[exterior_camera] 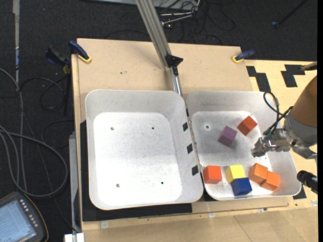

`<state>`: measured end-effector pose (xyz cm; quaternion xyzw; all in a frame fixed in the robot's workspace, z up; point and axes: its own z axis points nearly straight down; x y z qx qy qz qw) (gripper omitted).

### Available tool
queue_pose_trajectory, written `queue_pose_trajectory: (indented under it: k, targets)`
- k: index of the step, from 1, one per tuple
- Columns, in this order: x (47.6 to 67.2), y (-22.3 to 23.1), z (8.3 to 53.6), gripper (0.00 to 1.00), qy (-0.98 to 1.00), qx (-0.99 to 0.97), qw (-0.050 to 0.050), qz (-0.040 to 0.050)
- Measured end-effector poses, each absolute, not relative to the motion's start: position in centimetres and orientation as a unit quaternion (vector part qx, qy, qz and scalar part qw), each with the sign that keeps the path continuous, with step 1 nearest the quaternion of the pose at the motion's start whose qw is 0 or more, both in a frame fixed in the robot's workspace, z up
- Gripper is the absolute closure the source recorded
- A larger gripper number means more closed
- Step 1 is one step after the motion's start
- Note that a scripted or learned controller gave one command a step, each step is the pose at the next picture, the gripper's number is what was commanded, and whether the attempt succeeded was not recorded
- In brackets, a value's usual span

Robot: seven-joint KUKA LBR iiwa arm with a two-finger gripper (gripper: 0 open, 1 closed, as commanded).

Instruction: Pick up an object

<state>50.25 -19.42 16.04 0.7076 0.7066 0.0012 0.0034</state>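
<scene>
The right bin (pixel 209 120) holds several blocks: a purple one (pixel 227 135), an orange-red one (pixel 247 125), an orange one (pixel 212 174), a yellow one (pixel 234 173), a blue one (pixel 241 186), and two orange ones (pixel 259 172) (pixel 271 180) at the front right. My gripper (pixel 261 149) hangs low over the bin's right side, between the orange-red block and the pair of orange blocks, just above the nearer of the pair. The fingers are too small and dark to read.
The left bin (pixel 101 105) lies beside the right one. A slanted metal pole (pixel 154 26) runs from the top down to the bins' shared edge. Clamps (pixel 81 52) (pixel 243 56) hold the board's far corners.
</scene>
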Motion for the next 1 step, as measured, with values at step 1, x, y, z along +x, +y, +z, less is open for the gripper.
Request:
queue_pose_trajectory:
  k: [1]
  targets:
    - [51.03, -19.93, 20.65, 1.00, 0.708, 0.706, 0.003, 0.0011]
